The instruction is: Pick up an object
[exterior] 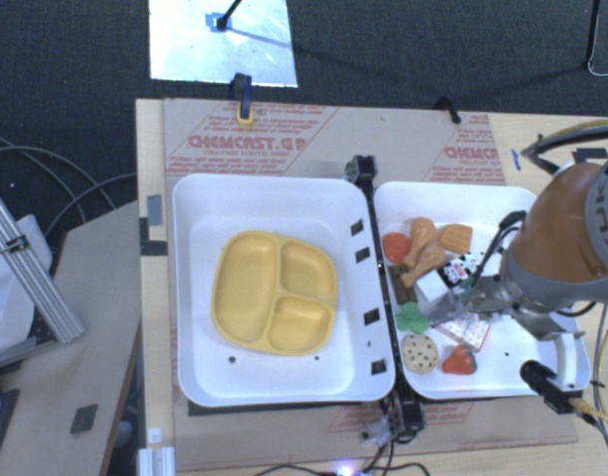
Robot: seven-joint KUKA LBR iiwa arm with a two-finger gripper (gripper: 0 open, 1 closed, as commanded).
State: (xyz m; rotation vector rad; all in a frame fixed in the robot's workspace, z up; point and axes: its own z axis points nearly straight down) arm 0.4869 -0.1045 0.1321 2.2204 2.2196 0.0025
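Note:
The right white bin holds several toy foods. Along its left side lie a red round piece, a tan drumstick, an orange-tan bread piece, a green piece, a spotted cookie and a red strawberry. My gripper hangs low over the middle of this pile, beside a white block and above a red-and-white flat packet. The arm's orange band rises to its right and hides part of the bin.
The left white bin holds a yellow divided plate. A black divider with clips runs between the bins. Cardboard lies under both. Cables and a metal frame stand at the left.

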